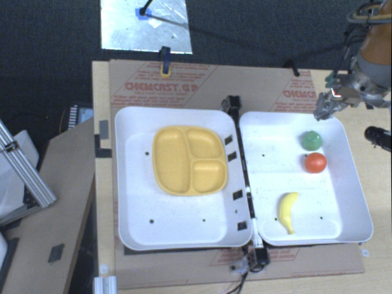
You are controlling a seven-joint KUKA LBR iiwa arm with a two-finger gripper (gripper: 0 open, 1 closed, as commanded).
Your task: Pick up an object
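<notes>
I am hovering my gripper (323, 110), its state impossible to tell, just above the round green ball (311, 140), lining up a pick.

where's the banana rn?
The banana lies in the right bin, toward its near edge, below the orange-red ball and the green ball.

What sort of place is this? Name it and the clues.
Probably a robot lab's pick-test bench: two white bins on cardboard, toy fruit like a banana, a yellow divided plate, and the arm's gripper above.
</notes>
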